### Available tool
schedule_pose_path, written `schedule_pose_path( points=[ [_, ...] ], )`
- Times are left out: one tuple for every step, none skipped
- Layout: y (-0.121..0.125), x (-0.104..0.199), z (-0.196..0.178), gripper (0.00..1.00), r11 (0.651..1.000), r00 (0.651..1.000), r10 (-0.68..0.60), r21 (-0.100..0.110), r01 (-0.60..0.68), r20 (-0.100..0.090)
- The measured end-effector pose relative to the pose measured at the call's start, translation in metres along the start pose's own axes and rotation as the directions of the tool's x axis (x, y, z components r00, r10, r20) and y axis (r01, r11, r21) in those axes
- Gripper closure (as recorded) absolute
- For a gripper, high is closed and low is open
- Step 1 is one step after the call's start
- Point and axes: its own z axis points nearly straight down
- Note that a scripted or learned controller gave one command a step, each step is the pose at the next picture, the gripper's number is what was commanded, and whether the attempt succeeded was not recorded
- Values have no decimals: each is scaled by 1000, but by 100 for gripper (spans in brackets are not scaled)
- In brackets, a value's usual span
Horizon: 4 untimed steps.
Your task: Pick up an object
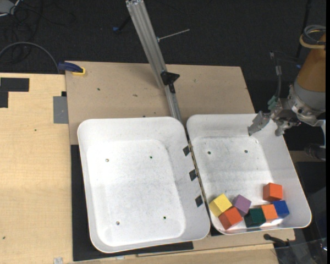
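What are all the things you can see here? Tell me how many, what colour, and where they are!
Bins: 2, white, side by side on the bench; left bin, right bin.
Blocks: 7, all in the right bin's near corner, clustered: yellow block, purple block, red-orange block, green block, orange block, blue block, second red-orange block a little apart behind them.
Metal rail: 1, silver, slanting from the top down to between the bins.
Clips: 3, black, along the edge between the bins.
Bench: 1, light wood.
Arm: 1, grey with orange band, at right.
Gripper: 1, grey, over the right bin's far right edge.
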Motion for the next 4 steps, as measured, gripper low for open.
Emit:
schedule_pose_path(
  points=[
    [0, 0, -10, 100, 1000, 1000, -6, 0, 6, 0],
    [-49, 14, -59, 100, 1000, 1000, 10, -5, -10, 0],
    [-92, 42, -135, 100, 1000, 1000, 6, -10, -6, 1],
    [-73, 86, -123, 100, 1000, 1000, 4, -2, -4, -1]
  ],
)
